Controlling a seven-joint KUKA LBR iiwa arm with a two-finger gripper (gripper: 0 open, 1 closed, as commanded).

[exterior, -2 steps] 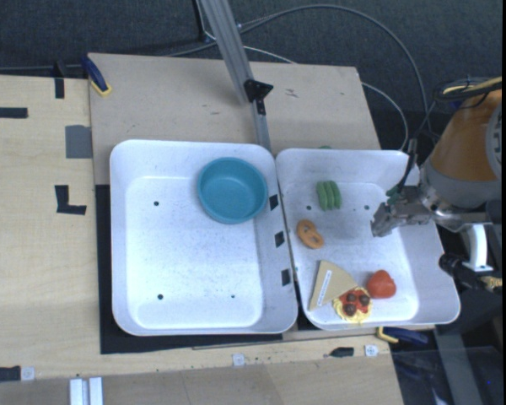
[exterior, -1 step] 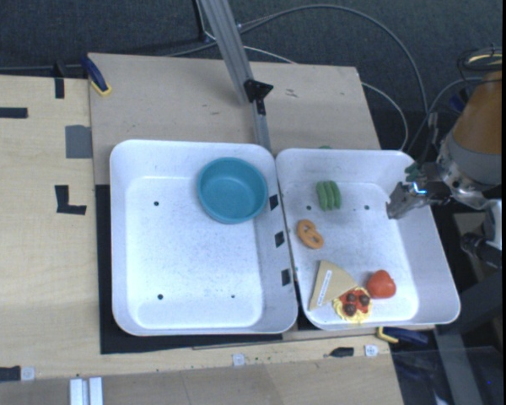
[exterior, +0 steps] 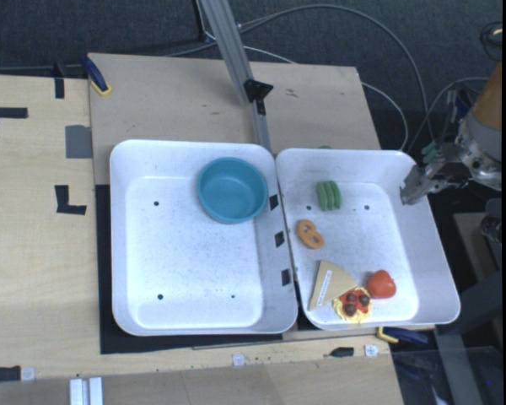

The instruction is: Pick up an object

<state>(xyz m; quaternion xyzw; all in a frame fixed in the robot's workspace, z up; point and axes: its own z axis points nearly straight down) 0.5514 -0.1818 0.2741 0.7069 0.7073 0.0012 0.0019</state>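
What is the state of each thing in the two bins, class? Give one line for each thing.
blue bowl: upright, in the left bin.
green toy: lying flat, in the right bin.
orange ring: lying flat, apart from the others.
yellow wedge: lying beside the fruit tart.
red tomato: resting next to the tart.
pincer: over the right bin's rim, holding nothing visible.

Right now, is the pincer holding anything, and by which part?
Nothing is held. The pincer sits at the right bin's upper right rim, apart from the green piece, the orange ring and the red piece.
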